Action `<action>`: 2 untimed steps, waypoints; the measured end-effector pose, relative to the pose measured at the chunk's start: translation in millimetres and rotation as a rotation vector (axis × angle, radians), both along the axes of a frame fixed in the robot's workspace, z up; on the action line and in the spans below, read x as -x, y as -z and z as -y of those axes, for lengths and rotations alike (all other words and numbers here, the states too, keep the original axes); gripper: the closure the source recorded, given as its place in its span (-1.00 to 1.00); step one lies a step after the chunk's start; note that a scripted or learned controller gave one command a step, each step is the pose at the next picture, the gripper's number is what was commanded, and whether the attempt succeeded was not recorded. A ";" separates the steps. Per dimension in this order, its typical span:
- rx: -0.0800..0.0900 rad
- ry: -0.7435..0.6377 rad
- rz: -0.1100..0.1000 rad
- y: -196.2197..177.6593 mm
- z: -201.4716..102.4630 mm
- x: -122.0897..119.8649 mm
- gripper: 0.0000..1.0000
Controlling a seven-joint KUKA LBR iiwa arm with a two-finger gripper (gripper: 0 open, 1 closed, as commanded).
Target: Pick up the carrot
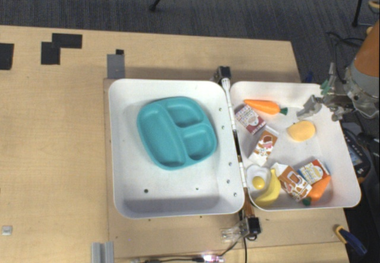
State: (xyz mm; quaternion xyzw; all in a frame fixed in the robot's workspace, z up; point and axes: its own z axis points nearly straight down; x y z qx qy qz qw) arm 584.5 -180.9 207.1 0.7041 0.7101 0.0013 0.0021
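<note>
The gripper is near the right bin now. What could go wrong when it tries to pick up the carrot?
1. There are two carrots: one at the far side of the right bin, another at its near edge. The gripper may go for either.
2. The far carrot lies close to a snack packet, which could be caught too.
3. The near carrot is crowded by a small carton.

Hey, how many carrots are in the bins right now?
2, both in the right bin. One carrot lies near the far edge; another carrot sits at the near right corner, partly under a small carton. Others could be hidden.
</note>
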 end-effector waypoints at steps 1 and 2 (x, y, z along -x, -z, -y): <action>-0.004 0.260 -0.009 116.1 -43.8 -60.0 -1.00; 0.009 0.339 -0.047 124.2 -90.0 -76.9 -1.00</action>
